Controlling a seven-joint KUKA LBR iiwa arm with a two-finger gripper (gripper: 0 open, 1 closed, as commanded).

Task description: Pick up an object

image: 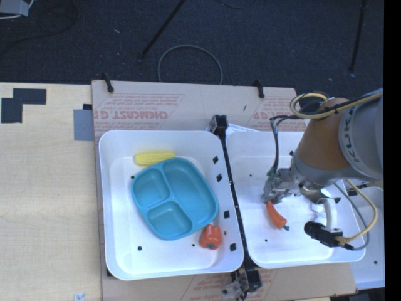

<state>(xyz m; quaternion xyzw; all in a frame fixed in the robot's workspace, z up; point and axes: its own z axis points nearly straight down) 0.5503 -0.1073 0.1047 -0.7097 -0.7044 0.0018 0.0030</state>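
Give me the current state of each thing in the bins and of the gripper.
Blue divided plate: flat in the left bin, compartments bare.
Yellow corn: lying beside the plate's upper edge.
Orange pepper: resting at the plate's lower right corner.
Carrot: lying in the right bin, just under the gripper.

Left bin (113, 168): largely taken up by blue divided plate (172, 196), yellow corn (154, 158) touching its upper edge, orange pepper (211, 236) at its lower right corner. Right bin (254, 243): open floor toward the divider (227, 187); arm (332, 146) and orange carrot (276, 215) crowding the right half.
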